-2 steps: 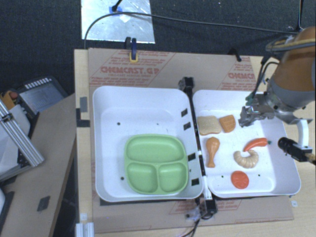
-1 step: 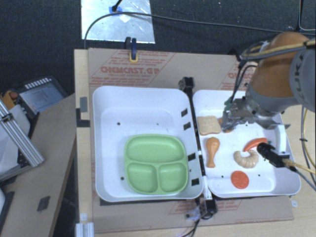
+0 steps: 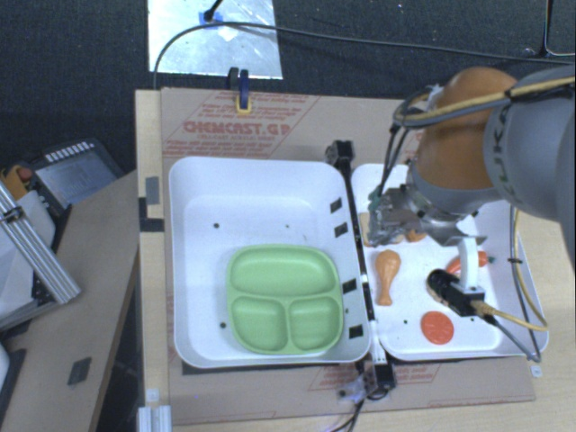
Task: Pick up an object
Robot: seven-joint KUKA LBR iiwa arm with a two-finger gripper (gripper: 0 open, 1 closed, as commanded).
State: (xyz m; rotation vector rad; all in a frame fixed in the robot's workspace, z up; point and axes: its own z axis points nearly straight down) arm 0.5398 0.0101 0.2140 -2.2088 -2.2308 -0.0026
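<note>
Camera view: the tan plastic toy drumstick (image 3: 387,274) lies at about 9 o'clock in the right white bin (image 3: 515,345), near the divider. Looks light, rigid and a bit slick; I'd guess grabbing across the thin bone end works best. The end effector (image 3: 389,223) hangs just above it at 12 o'clock, can't tell how it's set. The green divided plastic plate (image 3: 284,298) sits in the left white bin (image 3: 198,241).
</note>
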